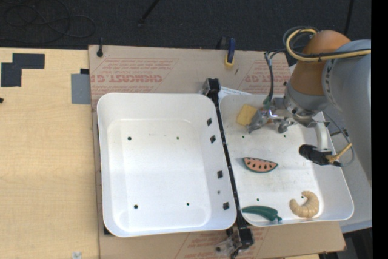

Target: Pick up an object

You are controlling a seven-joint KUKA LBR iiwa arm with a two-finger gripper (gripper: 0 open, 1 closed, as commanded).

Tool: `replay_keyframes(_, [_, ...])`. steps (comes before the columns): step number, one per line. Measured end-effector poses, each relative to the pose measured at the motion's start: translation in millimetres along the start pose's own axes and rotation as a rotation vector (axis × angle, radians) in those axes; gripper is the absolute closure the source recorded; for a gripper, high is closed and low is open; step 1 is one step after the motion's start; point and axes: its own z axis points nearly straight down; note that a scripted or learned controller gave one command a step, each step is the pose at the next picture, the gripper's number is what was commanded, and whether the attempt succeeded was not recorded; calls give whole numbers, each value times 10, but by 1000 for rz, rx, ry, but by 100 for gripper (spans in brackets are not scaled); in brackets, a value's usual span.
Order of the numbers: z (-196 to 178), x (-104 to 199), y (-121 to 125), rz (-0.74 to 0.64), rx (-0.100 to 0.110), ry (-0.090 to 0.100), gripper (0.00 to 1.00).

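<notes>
gripper (259,121) low in the right bin (339,188), at its far end, fingers spread and holding nothing, just beside a yellow block (245,114). nearer in the same bin: watermelon slice (260,164), croissant (305,205) and green tool (262,213), well apart. left bin (112,161) alongside.

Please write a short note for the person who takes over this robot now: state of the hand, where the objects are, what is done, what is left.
Hand: low in the right bin, at its far end, just beside the yellow block. I cannot tell whether it grips anything.
Objects, all in the right bin: yellow block at the far left corner; watermelon slice in the middle; croissant near the front right; green tool at the front edge.
Done: the arm has reached the block.
Left: grasp and lift one object; none is visibly lifted yet.
</notes>
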Motion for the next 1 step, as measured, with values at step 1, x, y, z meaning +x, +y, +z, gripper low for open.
replay_keyframes(1, [-2,-346,-9,3,0,-2,0])
